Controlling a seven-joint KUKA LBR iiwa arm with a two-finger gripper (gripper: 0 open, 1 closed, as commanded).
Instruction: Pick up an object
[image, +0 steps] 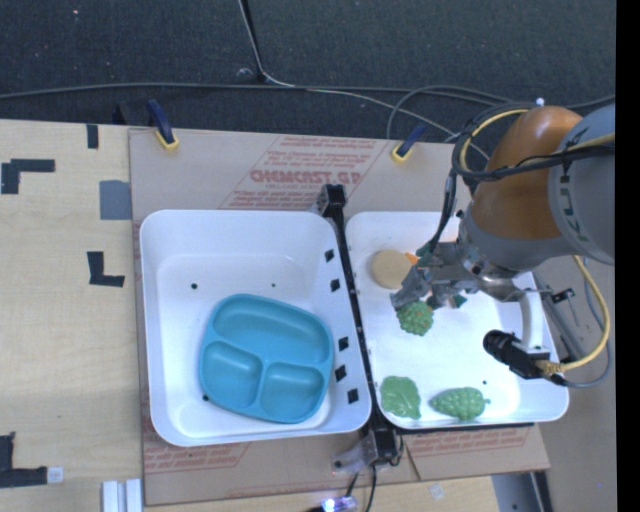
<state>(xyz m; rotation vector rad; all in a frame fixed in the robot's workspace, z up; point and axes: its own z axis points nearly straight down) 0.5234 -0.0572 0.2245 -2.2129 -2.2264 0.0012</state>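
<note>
In the right bin (500, 385), my gripper (426, 296) hangs low over a small green broccoli-like piece (415, 320), whose top meets the gripper's tip. A tan round piece (387, 268) lies just up and left of the gripper. Two more green pieces rest near the bin's front wall, a flat leafy one (400, 396) and a bumpy one (460, 403). The grey arm with its orange band (525, 160) comes in from the right and hides the bin's far right part.
The left bin (170, 250) holds a blue divided tray (266, 357). A black divider (345, 300) runs between the bins. Cables loop around the arm and a black fitting (512, 352) sticks out over the right bin's right side.
</note>
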